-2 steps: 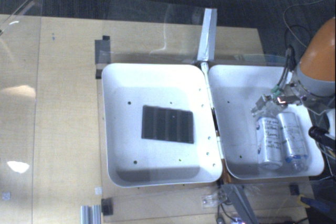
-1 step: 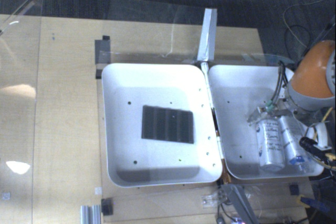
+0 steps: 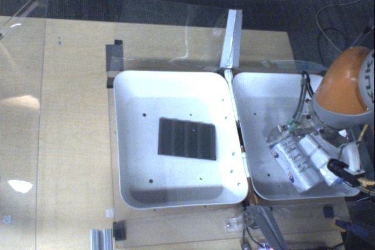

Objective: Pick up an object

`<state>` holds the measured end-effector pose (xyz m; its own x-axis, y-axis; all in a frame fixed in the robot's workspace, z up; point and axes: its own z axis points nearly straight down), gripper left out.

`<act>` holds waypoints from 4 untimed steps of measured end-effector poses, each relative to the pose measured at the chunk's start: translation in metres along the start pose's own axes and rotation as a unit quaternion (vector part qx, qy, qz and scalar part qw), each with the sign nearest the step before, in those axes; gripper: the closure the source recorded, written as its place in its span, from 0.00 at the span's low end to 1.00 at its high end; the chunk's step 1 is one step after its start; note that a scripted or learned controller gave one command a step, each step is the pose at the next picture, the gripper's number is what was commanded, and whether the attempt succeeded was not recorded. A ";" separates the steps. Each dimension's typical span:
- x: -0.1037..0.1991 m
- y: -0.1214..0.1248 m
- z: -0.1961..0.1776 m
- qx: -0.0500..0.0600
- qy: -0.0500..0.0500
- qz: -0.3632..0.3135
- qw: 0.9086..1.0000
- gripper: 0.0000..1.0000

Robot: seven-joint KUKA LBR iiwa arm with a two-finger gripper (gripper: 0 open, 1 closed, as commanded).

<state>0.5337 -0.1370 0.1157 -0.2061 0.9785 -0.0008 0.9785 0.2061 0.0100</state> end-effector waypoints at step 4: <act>0.032 0.044 0.027 -0.002 -0.002 -0.140 0.990 0.00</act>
<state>0.5709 -0.0965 0.0894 -0.4686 0.8834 -0.0076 0.8833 0.4687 0.0130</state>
